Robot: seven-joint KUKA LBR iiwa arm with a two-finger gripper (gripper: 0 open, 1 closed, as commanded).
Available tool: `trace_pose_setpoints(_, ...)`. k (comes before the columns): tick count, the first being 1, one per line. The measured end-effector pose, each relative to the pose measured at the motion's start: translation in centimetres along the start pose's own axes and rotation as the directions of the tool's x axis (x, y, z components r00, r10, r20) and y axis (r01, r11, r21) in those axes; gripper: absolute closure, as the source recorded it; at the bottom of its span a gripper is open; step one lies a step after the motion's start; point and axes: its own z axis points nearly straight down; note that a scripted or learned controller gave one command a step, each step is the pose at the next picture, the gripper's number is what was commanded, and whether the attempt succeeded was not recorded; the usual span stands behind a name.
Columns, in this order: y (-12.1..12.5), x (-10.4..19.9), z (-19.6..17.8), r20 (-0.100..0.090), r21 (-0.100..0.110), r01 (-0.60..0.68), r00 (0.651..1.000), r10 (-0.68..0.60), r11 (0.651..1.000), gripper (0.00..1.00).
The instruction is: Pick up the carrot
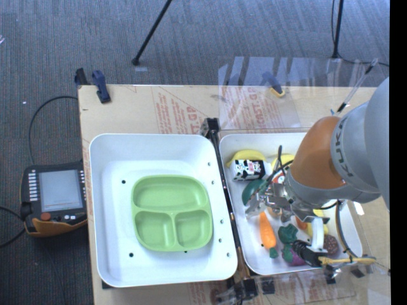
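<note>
1. White plastic marks the two shallow bins seen from above at a slant, side by side on a wooden bench (pixel 152 103); dark carpet surrounds the bench.
2. Left bin (pixel 105 170) holds a light green plate (pixel 172 211) with three compartments, lying flat near the bin's middle.
3. Right bin (pixel 254 262) holds a jumble of toy foods. The carrot (pixel 266 230), orange with a green tip, lies lengthwise in the lower left part of this bin, just beside its left wall.
4. Near the carrot: a yellow banana (pixel 247 155) at the top of the bin, a small black-and-white carton (pixel 248 168) just below it, and dark green and purple pieces to the carrot's right and lower right.
5. Grey robot arm with an orange band (pixel 321 154) reaches in from the right, over the right bin.
6. Its gripper (pixel 264 203) hangs just above the carrot's upper end. Whether it is wide or narrow cannot be told, and nothing is seen held.
7. On the floor left of the bench lies a control pendant (pixel 54 196) with a screen and a cable.
</note>
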Motion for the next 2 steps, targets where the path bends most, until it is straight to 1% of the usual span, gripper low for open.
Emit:
trace_pose_setpoints(1, 0.0, 0.0, -0.9, -0.002, 0.002, -0.008, 1.000, 0.008, 1.000, 1.00)
trace_pose_setpoints(2, 10.1, 8.6, -10.7, -0.001, -0.017, 0.074, 0.997, -0.074, 0.997, 1.00)
